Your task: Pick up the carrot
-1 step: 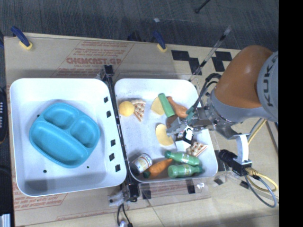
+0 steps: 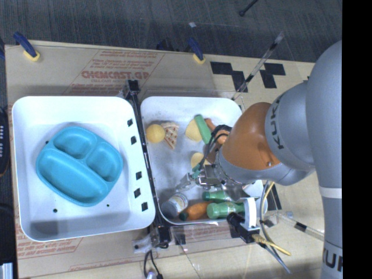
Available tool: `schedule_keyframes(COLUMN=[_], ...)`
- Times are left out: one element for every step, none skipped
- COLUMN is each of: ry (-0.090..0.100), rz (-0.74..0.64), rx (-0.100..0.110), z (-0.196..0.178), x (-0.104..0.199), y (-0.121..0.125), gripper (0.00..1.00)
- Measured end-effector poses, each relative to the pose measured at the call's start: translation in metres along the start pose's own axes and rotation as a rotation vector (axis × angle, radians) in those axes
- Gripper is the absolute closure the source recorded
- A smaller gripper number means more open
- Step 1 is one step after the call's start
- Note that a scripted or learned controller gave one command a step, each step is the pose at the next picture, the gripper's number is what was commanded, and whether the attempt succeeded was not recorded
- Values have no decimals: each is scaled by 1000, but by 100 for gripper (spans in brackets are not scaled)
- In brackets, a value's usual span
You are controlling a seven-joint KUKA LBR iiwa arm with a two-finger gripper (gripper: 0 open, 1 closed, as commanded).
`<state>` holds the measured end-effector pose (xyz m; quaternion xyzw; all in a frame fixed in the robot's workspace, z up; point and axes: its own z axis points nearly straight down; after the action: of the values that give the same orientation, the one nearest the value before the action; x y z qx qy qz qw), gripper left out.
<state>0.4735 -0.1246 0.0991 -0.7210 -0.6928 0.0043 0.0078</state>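
Observation:
The carrot (image 2: 196,211) is a short orange piece with a dark green end, lying along the front wall of the right bin (image 2: 174,104). My gripper (image 2: 196,178) hangs low over the middle of that bin, just above and behind the carrot, below the orange wrist band. Nothing shows between its tips, and the carrot rests on the bin floor. A second green and orange piece (image 2: 204,128) lies at the back of the bin, partly hidden by the wrist.
Around the carrot lie a silver can (image 2: 174,203) and two green bottles (image 2: 224,208). A yellow fruit (image 2: 154,133), a tan shell-like piece (image 2: 170,136) and further yellow pieces (image 2: 193,130) sit further back. The left bin holds a blue divided plate (image 2: 79,164).

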Motion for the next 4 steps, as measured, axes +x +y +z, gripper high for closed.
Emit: schedule_keyframes(ry=[-5,-6,-6,-13], rz=[-99,-283,-292,-286], rx=[-12,-12,-9,-11], z=[-49,8,-2,-3], x=[-53,-13,-12,-17], y=[4,4,4,4], gripper=[0,0,100,0])
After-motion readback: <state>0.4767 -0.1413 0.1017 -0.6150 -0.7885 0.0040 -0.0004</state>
